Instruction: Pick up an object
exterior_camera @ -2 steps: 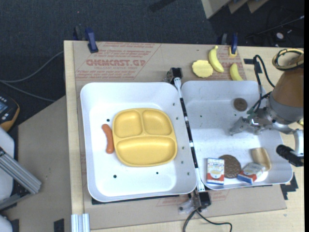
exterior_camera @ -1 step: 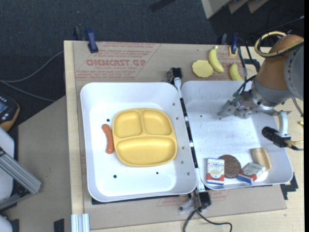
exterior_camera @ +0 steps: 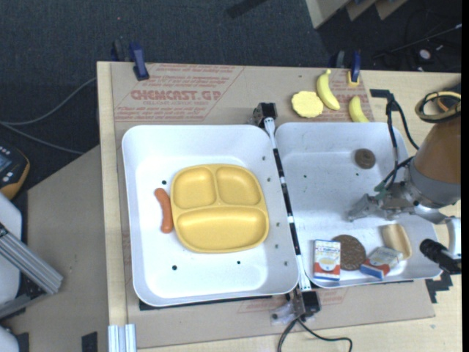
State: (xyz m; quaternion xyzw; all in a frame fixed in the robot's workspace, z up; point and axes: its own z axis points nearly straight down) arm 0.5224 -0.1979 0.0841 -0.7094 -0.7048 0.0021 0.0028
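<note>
My gripper [exterior_camera: 364, 207] hangs low over the middle of the right bin [exterior_camera: 322, 167], below the orange-banded wrist at the right edge. Nothing is visibly held in it. Just in front of it lie a tan bread-like piece [exterior_camera: 396, 237], a dark brown round patty [exterior_camera: 352, 250], a small white and orange carton [exterior_camera: 327, 260] and a small wrapped item [exterior_camera: 381, 260]. A small brown disc [exterior_camera: 364, 158] lies toward the back of the same bin.
The left bin [exterior_camera: 146, 160] holds a yellow divided plate [exterior_camera: 218, 207] with a red-orange sausage [exterior_camera: 165, 210] at its left. Behind the right bin, on the board, lie two bananas [exterior_camera: 327, 90] [exterior_camera: 357, 109] and a yellow round piece [exterior_camera: 307, 104].
</note>
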